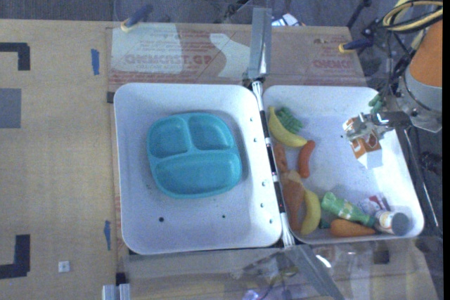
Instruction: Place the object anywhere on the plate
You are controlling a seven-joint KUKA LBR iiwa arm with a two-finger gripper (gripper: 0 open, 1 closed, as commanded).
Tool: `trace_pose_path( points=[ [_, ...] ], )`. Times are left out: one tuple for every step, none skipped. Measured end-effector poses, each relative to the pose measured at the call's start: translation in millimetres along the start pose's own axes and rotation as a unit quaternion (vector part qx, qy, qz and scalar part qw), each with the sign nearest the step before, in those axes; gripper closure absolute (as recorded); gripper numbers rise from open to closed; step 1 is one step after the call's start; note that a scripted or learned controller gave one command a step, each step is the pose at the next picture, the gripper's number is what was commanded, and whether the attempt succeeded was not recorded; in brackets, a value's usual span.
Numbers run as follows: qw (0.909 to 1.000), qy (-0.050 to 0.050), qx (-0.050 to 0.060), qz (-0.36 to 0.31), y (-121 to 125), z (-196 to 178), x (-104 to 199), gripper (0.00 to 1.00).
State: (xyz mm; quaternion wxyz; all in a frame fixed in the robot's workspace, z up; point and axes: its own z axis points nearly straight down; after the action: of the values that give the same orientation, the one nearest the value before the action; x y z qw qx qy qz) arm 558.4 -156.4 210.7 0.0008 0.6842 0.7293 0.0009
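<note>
A blue divided plate (195,154) lies in the middle of the left white bin (133,151). My gripper (362,131) is over the right bin (330,116), near its far right side. A small orange and white packet (367,145) sits between the fingertips, and the gripper is shut on it. The packet hangs just below the gripper, with a pale patch beneath it on the bin floor. The plate is well to the left of the gripper, across the divider between the bins.
The right bin holds toy food: a banana (280,128) with green leaves, a sausage (304,159), a second banana (310,211), a carrot (350,227) and a green bottle (351,211) along the near edge. A metal post (259,46) stands behind the bins' shared wall.
</note>
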Motion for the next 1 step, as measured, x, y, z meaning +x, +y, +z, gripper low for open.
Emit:
trace_pose_path(
  points=[
    [0.9979, 0.0, 0.002, -0.065, 29.4, 26.3, 79.6, 1.0]
  ],
)
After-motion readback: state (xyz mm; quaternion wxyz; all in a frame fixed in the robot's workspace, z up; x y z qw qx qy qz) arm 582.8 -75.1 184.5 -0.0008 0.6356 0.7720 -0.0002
